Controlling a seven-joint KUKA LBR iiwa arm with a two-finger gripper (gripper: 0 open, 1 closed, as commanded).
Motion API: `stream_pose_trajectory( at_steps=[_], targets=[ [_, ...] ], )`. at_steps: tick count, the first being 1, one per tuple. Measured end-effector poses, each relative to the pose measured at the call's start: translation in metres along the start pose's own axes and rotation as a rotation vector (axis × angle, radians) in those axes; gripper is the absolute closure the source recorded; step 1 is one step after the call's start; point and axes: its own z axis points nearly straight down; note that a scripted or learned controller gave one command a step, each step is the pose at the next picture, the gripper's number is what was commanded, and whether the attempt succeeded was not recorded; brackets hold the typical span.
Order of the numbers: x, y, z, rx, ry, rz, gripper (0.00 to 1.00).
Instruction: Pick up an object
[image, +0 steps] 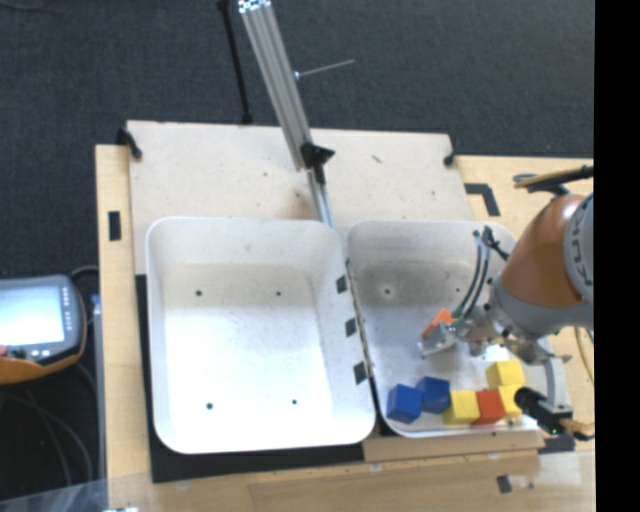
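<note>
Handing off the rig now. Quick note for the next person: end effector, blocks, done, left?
End effector: low inside the right bin; fingers not readable, an orange piece sits at its tip, grasp unconfirmed.
Blocks: two blue blocks, two yellow blocks and a red block bunched along the right bin's near edge.
Done: no lift visible.
Left: confirm a grasp, then lift. Left bin is alongside.

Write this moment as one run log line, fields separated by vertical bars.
end effector low in right bin | orange piece at its tip, grasp unclear | blocks along near wall | left bin
</note>
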Motion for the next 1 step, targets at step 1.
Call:
stream_pose_trajectory(
  at_steps=[1],
  targets=[
    [0.0119, 0.0598, 0.0108, 0.0, 0.001, -0.014, 0.0]
  ],
)
